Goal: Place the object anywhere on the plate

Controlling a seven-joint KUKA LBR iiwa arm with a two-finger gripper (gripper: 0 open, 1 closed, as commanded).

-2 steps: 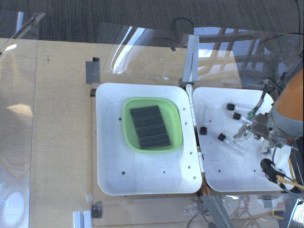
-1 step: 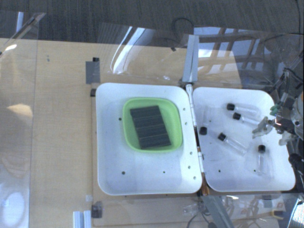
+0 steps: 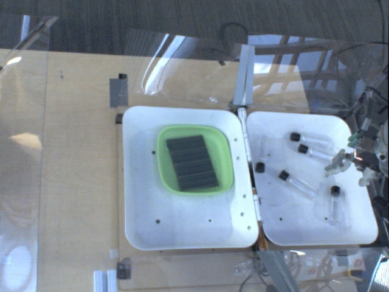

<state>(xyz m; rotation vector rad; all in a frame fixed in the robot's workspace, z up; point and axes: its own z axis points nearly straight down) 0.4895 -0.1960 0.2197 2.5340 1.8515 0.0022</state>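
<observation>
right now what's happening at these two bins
A robot arm reaches in from the right, its gripper hovering over the right bin, where several clear vials with black caps lie scattered. The left bin holds a green plate with a dark ridged block on it. No vial is on the plate yet.

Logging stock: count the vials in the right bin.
4. Vials: top, just below it, centre, lower right. A loose black cap lies at left.
</observation>
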